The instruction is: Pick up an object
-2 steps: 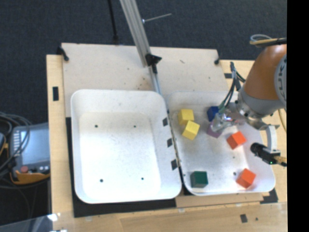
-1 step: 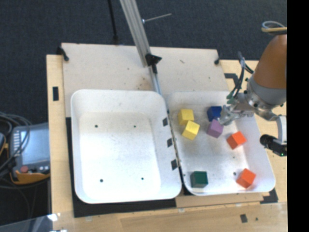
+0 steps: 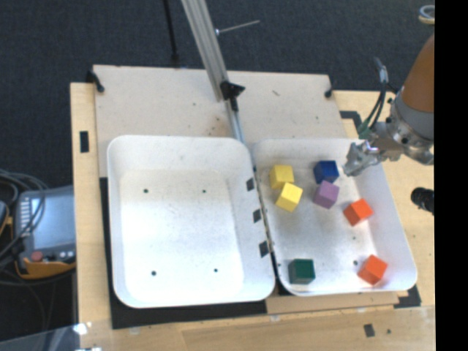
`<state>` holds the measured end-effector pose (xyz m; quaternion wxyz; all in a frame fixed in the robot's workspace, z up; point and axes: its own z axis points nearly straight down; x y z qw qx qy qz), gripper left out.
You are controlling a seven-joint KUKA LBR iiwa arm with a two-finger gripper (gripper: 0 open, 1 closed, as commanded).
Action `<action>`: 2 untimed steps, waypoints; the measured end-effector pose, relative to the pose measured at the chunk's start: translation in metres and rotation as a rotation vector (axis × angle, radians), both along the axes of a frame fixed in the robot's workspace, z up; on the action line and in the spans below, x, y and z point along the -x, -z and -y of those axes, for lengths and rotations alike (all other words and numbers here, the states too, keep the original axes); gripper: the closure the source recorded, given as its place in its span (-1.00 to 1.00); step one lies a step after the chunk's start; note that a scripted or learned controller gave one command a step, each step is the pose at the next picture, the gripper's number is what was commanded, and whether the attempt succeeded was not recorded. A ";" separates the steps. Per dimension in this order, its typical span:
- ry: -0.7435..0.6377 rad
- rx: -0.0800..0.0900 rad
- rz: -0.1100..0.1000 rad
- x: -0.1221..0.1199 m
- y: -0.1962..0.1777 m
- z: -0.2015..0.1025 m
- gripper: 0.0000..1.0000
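Here, seen from above at a slant: two shallow white bins side by side on a wooden bench, the left bin (image 3: pixel 124 159) bare apart from a few dark specks, the right bin (image 3: pixel 398 229) holding seven small cubes. Reaching in from the right edge of the frame, the grey arm with its orange band, ending in the gripper (image 3: pixel 354 161) at the upper right part of the right bin. Hard to judge the opening of the fingers: too small and blurred at this angle, nothing visibly held between them. Just left of the gripper tip, a blue cube (image 3: pixel 326 171), close to touching it, contact not certain. Below the blue one, a purple cube (image 3: pixel 327 194), just beside it. Toward the middle of the frame, two yellow cubes touching each other: one yellow cube (image 3: pixel 281 175) above, the second yellow cube (image 3: pixel 289 196) below and slightly right. Right of the purple one, an orange cube (image 3: pixel 357 212) near the bin's right wall. In the lower right corner of the bin, another orange cube (image 3: pixel 373 269). At the lower left corner of the same bin, a dark green cube (image 3: pixel 301 270), well apart from the rest. Rising from between the bins toward the top of the frame, a slanted metal rail (image 3: pixel 205 35).
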<state>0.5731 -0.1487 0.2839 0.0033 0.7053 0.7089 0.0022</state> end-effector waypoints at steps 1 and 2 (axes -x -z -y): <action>0.000 0.000 -0.005 -0.013 -0.002 -0.046 1.00; 0.000 0.000 -0.005 -0.028 0.001 -0.094 1.00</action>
